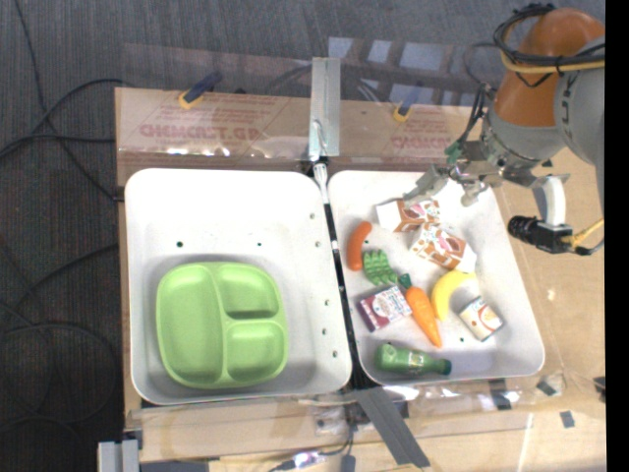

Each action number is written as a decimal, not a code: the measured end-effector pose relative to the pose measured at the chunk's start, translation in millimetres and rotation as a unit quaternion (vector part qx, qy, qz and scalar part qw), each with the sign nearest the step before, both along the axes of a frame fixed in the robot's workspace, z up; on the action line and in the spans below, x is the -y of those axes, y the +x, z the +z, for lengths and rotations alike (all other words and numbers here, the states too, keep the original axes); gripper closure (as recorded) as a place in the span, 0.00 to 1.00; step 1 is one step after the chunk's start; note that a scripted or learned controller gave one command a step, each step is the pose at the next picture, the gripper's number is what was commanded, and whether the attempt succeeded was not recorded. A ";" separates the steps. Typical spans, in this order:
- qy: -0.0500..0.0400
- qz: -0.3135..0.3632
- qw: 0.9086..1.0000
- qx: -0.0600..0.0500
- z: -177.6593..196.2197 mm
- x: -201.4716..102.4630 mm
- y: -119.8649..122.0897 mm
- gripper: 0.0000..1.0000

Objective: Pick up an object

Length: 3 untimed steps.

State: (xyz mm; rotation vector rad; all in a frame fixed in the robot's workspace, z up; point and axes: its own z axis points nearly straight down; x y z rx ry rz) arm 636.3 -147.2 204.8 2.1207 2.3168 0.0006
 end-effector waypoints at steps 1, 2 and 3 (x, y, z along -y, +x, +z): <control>0.000 0.021 1.000 -0.001 22.1 -114.9 -71.0 1.00; 0.000 -0.073 0.997 -0.002 56.9 -141.3 -57.0 1.00; -0.001 -0.156 0.988 -0.003 21.0 -171.9 -114.7 1.00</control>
